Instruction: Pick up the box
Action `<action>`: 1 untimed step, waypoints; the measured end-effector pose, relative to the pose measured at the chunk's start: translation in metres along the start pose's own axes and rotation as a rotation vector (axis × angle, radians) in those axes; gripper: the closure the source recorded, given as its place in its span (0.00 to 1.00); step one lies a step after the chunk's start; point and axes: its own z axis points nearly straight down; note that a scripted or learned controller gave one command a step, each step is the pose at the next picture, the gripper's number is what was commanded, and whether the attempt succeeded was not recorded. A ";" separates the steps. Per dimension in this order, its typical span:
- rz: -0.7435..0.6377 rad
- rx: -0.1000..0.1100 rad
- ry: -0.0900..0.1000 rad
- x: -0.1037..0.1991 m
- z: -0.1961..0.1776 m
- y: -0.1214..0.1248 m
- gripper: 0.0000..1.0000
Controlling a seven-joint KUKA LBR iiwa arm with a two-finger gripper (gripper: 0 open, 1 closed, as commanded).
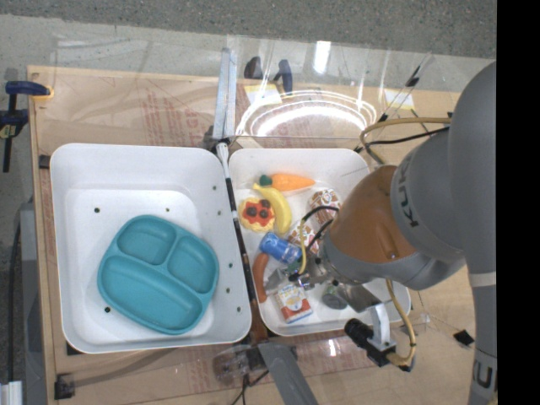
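Box: we are seeing the small box (pixel 294 303) lying flat near the lower edge of the right bin (pixel 354 160), in the lower middle of the frame, its long axis running roughly from upper left to lower right.
Gripper: we are finding the gripper (pixel 325 283) low over the right bin, just to the right of and slightly above the box in the frame; the arm's wrist is covering it, so we cannot tell how its jaws are standing or whether anything is between them.
Key relation: the box is lying just to the lower left of the gripper, near but apart from it as far as we can judge.
Right bin: it is holding a carrot (pixel 291 180), a banana (pixel 276 205), a blue can (pixel 279 247), a sausage (pixel 260 275) and the box.
Left bin: the left bin (pixel 84 163) is holding a teal divided plate (pixel 158 272).
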 end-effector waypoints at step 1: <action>-0.009 0.005 0.011 0.004 -0.008 0.001 1.00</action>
